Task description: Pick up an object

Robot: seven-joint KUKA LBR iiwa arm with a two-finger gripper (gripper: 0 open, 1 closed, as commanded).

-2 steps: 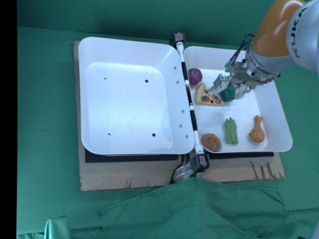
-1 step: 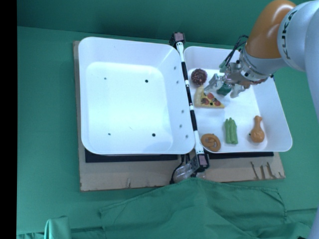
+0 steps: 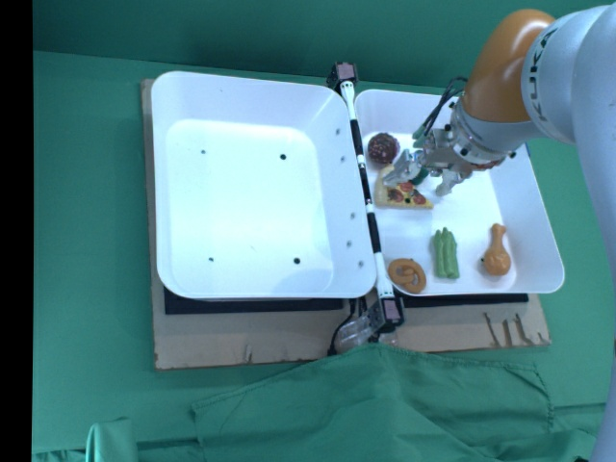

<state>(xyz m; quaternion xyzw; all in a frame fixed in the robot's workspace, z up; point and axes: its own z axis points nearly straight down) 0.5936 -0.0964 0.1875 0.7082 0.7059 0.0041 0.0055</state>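
- Left bin [image 3: 183, 162]: shallow, white, on the left half of the bench. A few small dark dots mark its floor.
- Divider rail [image 3: 358, 176]: a thin white bar with black end pieces, between the two bins and running from far edge to near edge.
- Right bin [image 3: 539, 248]: shallow, white, just beside the rail. It carries all the loose items.
- Dark red round item [image 3: 383, 146]: in the far left part of the right bin, near the rail.
- Pizza slice [image 3: 397, 196]: flat, yellow with red and dark toppings, just nearer the camera than the round item. The gripper stands directly over its far edge.
- Brown pastry [image 3: 407, 274]: near left corner of the right bin.
- Asparagus bundle [image 3: 445, 253]: green, lying lengthwise, just right of the pastry.
- Gripper [image 3: 416, 172]: lowered into the right bin at the pizza slice, with green-tipped fingers at the slice's upper edge. Whether the jaws are open, closed or gripping the slice cannot be told from this view.
- Chicken drumstick [image 3: 495, 254]: orange-brown, near right part of the bin, well apart from the gripper.
- Arm [image 3: 568, 65]: grey with an orange band, entering from the right above the bin.
- Green cloth [image 3: 385, 402]: bunched below the bench's near edge.
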